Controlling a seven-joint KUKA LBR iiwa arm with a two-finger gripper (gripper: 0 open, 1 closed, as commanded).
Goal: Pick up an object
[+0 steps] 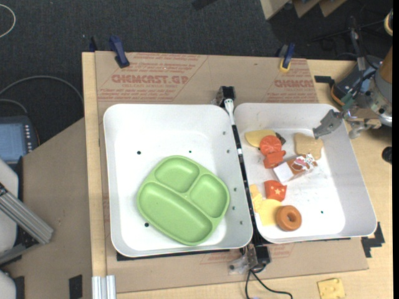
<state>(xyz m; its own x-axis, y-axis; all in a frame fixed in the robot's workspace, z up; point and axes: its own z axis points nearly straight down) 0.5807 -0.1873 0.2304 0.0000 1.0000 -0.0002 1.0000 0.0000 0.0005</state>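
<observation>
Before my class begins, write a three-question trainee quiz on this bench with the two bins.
1. True or false: the green divided plate lies in the left bin.
2. Which bin holds the doughnut: A left, B right?
3. Fill in: the gripper is over the right bin's far ____ corner.

Key: 1 true; 2 B; 3 right.

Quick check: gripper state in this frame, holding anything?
Gripper: over the right bin's upper right corner; open or closed cannot be told, nothing visibly held.
</observation>
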